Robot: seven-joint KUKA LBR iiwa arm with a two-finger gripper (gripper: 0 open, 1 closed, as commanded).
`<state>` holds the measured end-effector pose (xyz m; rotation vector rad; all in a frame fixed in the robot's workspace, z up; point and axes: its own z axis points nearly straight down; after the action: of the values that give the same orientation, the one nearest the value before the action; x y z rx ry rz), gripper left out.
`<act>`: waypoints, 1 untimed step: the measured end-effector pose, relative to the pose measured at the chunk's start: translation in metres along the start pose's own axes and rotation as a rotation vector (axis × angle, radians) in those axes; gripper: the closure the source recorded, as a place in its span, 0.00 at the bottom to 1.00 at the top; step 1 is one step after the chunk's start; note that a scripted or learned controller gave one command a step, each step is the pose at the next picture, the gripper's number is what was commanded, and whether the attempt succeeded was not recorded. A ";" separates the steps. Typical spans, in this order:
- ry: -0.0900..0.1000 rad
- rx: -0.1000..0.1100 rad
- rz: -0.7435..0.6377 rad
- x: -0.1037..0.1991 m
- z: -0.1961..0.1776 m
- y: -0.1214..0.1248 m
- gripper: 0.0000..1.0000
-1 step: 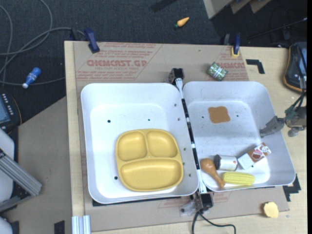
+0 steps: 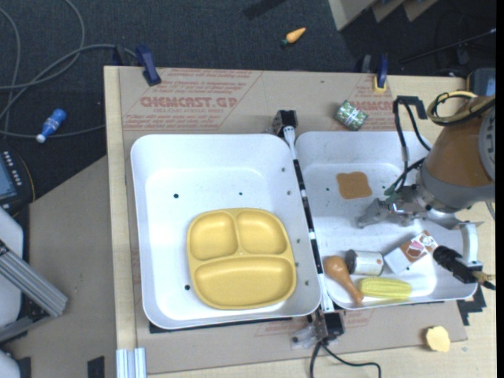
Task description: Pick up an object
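Note:
My gripper hangs low over the middle of the right bin, reaching in from the right below the arm's orange band. A flat brown square lies just above and left of it, apart from it. Toward the bin's near edge lie a brown drumstick-like piece, a small silver and black cylinder, a yellow corn cob and a small red and white box. Nothing shows in the gripper.
The left bin holds a yellow divided plate. A green can and a yellow lump lie on the bench outside the bins. Black cables loop by the arm. Blue clamps grip the far edge.

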<state>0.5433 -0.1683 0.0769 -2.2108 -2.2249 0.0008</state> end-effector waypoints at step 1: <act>-0.002 -0.011 -0.001 0.049 -0.008 0.073 0.00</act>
<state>0.6162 -0.1193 0.0852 -2.2156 -2.2329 -0.0087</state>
